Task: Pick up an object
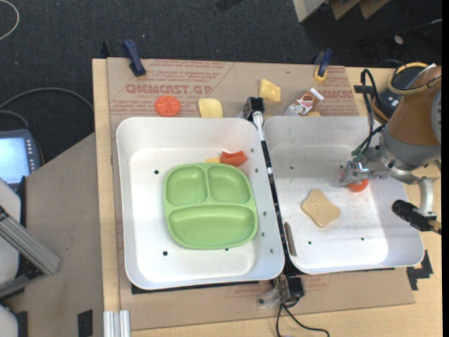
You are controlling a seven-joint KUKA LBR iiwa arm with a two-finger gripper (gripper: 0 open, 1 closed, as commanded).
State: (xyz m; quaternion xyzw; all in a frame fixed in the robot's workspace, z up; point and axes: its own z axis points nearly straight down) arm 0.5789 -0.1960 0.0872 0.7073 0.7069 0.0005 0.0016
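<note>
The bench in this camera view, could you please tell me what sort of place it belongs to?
Probably a robotics lab's grasping test station: two white bins clamped on a board, toy food like a bread slice, and a robot arm reaching in.

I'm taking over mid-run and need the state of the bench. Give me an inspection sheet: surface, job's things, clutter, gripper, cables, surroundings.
Surface: brown bench board bearing the left bin and right bin, side by side.
Job's things: toast-shaped slice and small orange-red piece in the right bin; green divided plate and orange-red piece in the left bin.
Clutter: red round piece, two yellow pieces and a small carton on the board behind the bins.
Gripper: gripper low in the right bin, at the small orange-red piece; grasp cannot be told.
Cables: black cable by the arm; wires at the front edge.
Surroundings: dark carpet; blue clamps.
</note>
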